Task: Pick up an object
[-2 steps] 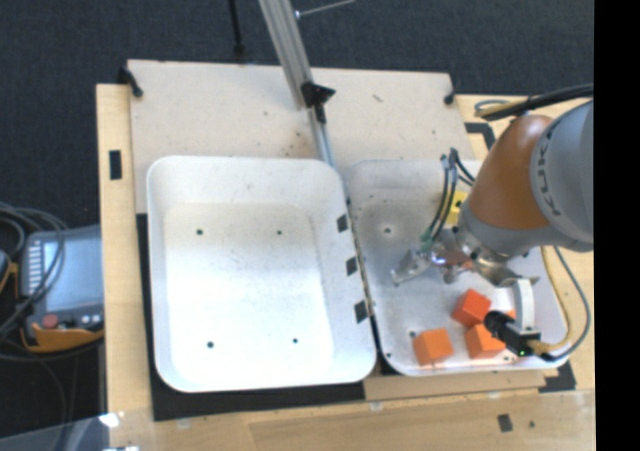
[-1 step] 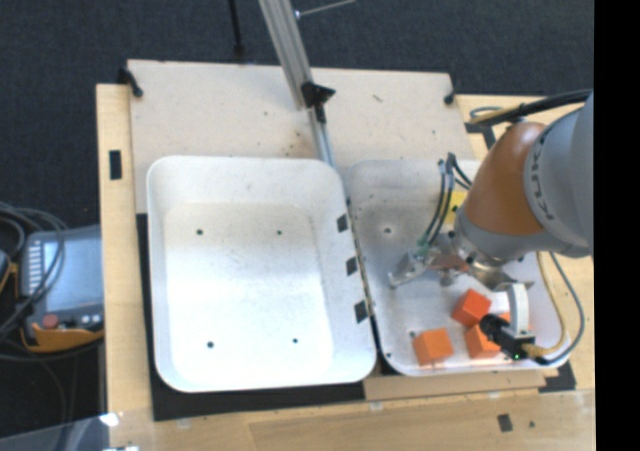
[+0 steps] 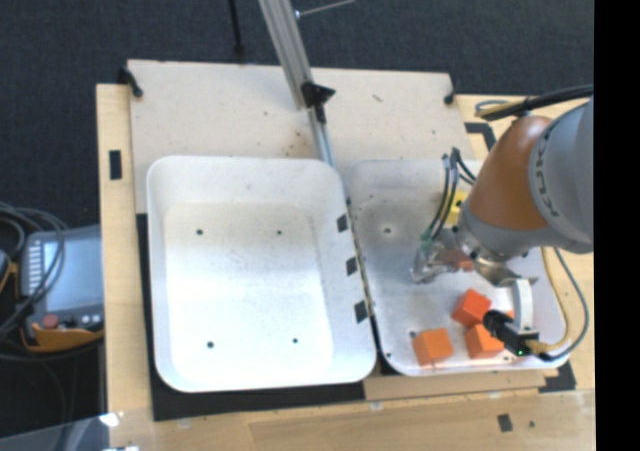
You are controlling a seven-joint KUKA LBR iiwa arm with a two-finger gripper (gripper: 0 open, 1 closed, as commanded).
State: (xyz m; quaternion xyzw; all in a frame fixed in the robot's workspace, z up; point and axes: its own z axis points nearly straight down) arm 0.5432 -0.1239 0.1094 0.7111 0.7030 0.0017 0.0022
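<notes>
While the arm (image 3: 530, 179) reaches over the right bin (image 3: 385, 199), its end effector (image 3: 432, 267) hangs low inside; grip state unclear. Three orange blocks (image 3: 433, 346) lie near the bin's front edge.

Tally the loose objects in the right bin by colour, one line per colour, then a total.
Orange blocks: 3, at and, all in the near end of the right bin.
Yellow: 1, a small piece partly hidden beside the arm; its kind cannot be told.
Total: 4
</notes>
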